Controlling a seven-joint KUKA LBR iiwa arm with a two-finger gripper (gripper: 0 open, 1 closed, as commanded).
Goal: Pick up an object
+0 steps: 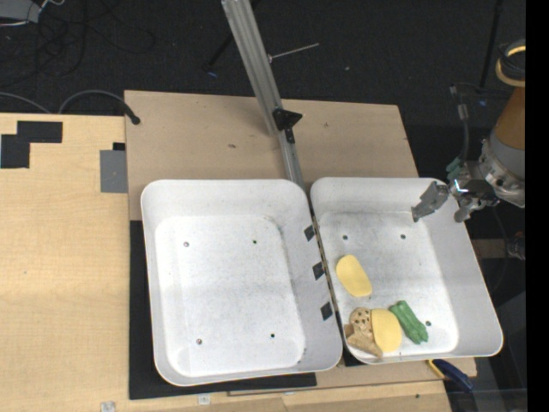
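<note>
In the right bin [446,256] lie a yellow oval object [353,276], a second yellow piece [386,330], a green object [409,322] and a tan speckled piece [361,326]. The last three crowd together near the bin's front edge. My gripper [446,202] hangs over the bin's far right corner, well away from all of them. Its two fingers [426,202] are spread apart with nothing between them.
The left bin [163,230] sits beside the right one, with black clips [318,269] along the shared edge. A slanted metal rail [257,67] rises behind the bins. A tan board lies under them and a wooden bench surface extends to the left.
</note>
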